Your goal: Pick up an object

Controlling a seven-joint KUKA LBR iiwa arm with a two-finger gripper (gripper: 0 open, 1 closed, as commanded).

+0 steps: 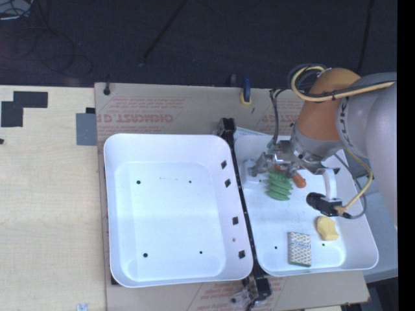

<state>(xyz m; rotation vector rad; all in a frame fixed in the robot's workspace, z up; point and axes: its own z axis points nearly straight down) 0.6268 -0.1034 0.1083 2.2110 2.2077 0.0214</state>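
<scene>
The green ribbed object [280, 188] is seen just beneath the gripper [280, 166], whose opening cannot be told.

2 bins [168, 225] [272, 238], 1 green obj [280, 188], 1 orange bit [299, 181], 1 yellow lump [327, 228], 1 pkt [299, 249]

Along the far edge of the brown board [162, 102], which lies on the surface [45, 206] under the left bin [168, 219] and the right bin [272, 229], runs red block lettering [139, 116]. It stands upside down from this side and is too blurred to spell out with certainty. More red print [217, 295] shows on the board's near edge, cut off and unreadable, and the small green-patterned packet [299, 249] in the right bin bears only fine marking that cannot be read.
</scene>
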